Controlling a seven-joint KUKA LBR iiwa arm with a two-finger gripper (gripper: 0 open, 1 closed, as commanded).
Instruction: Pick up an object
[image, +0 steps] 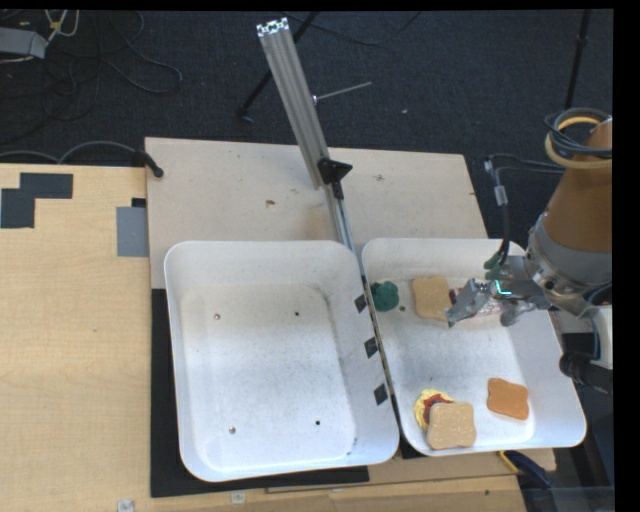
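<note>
Tan slice (431, 297): a flat, pale-brown square with rounded corners, like toy bread, lying in the upper part of the right bin (560, 425), just left of the gripper.
Green piece (384, 294): a small, dark green rounded lump, close to the left of the tan slice and beside the bin's left wall.
Sandwich piece (451, 425): a speckled beige square resting at the bin's near edge, partly over a round toy (430, 403) with a yellow rim and red centre.
Orange piece (508, 399): a flat orange block with soft corners, to the right of the sandwich piece and apart from it.
Gripper (466, 307): low over the right bin, its grey tip pointing left toward the tan slice; a small teal light shows on its body; whether the fingers are spread or closed cannot be told, nor whether they touch the slice.
Arm (580, 215): reaching in from the right, an orange band above the grey wrist.
Left bin (190, 300): white, shallow, dotted with dark specks, set against the right bin.
Bench (240, 190): pale board under both bins, with a slanted metal rail (300, 110) rising from behind them.
Writing: no legible label or brand on any item.
</note>
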